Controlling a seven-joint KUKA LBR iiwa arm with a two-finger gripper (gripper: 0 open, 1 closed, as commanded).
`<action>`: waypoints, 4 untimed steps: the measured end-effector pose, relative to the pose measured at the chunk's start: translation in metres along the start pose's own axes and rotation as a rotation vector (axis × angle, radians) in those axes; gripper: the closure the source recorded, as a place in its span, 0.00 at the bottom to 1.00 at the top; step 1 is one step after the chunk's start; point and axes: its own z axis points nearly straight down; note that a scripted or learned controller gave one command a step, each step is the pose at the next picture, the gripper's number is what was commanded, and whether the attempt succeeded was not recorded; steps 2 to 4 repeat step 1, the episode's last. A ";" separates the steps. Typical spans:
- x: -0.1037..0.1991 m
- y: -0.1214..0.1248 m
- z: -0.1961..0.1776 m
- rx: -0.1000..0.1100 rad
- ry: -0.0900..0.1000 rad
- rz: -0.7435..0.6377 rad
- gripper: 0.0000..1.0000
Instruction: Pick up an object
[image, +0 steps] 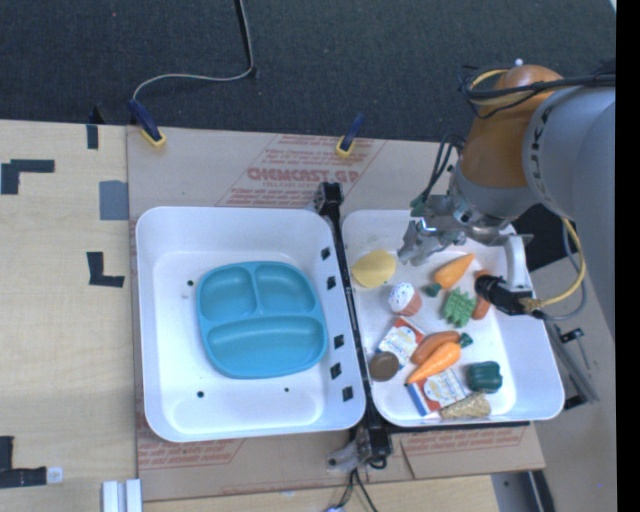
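Two bins, arm over the right one

Gripper (418, 243) hangs over the right bin's (530, 395) upper part — jaw state unclear from this angle, nothing seen between them. Yellow lemon-like piece (374, 268) lies just left of it; an orange carrot (453, 270) just right. Left bin (160, 400) holds a blue divided plate (262, 318).

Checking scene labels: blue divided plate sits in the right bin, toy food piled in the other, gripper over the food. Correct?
Not quite. The camera view shows the blue divided plate in the left bin, not the right. The toy food, such as the carrot, lies in the right bin, and the gripper is over that food.
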 end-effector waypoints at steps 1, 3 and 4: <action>-0.001 -0.001 0.001 0.003 0.000 0.001 0.00; -0.001 -0.001 0.001 0.003 0.000 0.001 0.00; -0.001 -0.001 0.001 0.003 0.000 0.001 0.00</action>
